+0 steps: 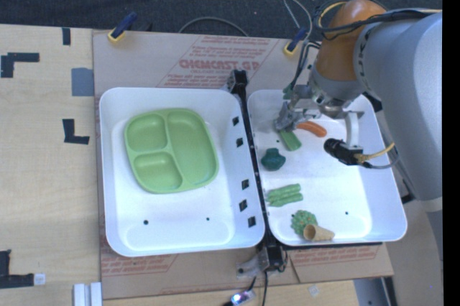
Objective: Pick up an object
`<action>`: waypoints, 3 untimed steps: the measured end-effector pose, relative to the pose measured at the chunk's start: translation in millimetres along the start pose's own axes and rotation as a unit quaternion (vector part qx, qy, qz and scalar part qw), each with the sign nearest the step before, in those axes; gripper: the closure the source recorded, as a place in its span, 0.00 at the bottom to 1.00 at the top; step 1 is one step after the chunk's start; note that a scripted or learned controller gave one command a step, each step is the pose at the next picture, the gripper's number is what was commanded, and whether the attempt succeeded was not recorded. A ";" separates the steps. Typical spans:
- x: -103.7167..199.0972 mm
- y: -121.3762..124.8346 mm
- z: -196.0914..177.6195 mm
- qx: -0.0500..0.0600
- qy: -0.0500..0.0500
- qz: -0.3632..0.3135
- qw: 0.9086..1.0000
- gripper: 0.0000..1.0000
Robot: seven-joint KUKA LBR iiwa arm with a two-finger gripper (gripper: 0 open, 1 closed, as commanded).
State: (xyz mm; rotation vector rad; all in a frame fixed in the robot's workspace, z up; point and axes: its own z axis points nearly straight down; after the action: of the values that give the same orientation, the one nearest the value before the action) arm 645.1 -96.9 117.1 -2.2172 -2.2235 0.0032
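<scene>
Op: My pincer (287, 119) sits low in the right bin (374, 222), over the green block (290, 140) beside the carrot (312, 129). Grip state: cannot tell.

Obs: Centre on the block, clear of the carrot, then lift straight.

bench (43, 175) | cardboard sheet (215, 60) | two white bins (115, 175) side by side

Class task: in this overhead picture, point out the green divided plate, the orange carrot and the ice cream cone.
green divided plate (171, 151): camera view, left bin, on its central ridge.
orange carrot (312, 129): camera view, right bin, mid-body.
ice cream cone (318, 232): camera view, right bin's near edge, on the tan cone.
</scene>
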 end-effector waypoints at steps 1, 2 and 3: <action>3.6 3.3 -63.0 -0.004 0.000 0.001 1.000 1.00; 5.1 -0.2 -106.3 -0.003 0.000 0.001 1.000 1.00; 5.4 0.3 -147.1 -0.002 0.000 0.001 1.000 1.00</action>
State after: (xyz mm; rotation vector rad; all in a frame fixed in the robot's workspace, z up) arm 645.8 -91.4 264.2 -2.2213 -2.2239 -0.0022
